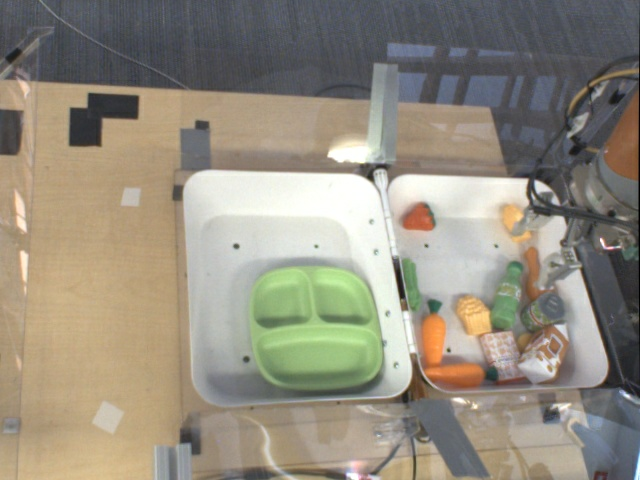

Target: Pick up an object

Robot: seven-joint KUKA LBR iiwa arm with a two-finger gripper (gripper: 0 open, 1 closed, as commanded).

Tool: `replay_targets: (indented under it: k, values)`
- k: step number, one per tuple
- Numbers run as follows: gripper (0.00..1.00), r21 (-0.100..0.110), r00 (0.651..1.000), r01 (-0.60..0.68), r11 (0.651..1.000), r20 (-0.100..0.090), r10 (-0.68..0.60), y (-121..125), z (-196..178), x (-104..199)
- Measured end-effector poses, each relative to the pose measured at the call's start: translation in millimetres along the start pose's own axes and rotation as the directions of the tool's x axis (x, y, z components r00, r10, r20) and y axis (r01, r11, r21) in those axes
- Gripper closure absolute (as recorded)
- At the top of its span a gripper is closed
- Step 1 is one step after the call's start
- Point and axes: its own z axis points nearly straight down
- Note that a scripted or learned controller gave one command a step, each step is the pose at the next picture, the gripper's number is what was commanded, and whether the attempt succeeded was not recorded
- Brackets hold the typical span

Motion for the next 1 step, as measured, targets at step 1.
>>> replay_targets:
  k: [1]
  values:
    - [0.0, 0.018, 0.995, 0.092, 0.996, 0.032, -0.093, 3.0, 73.7, -19.2]
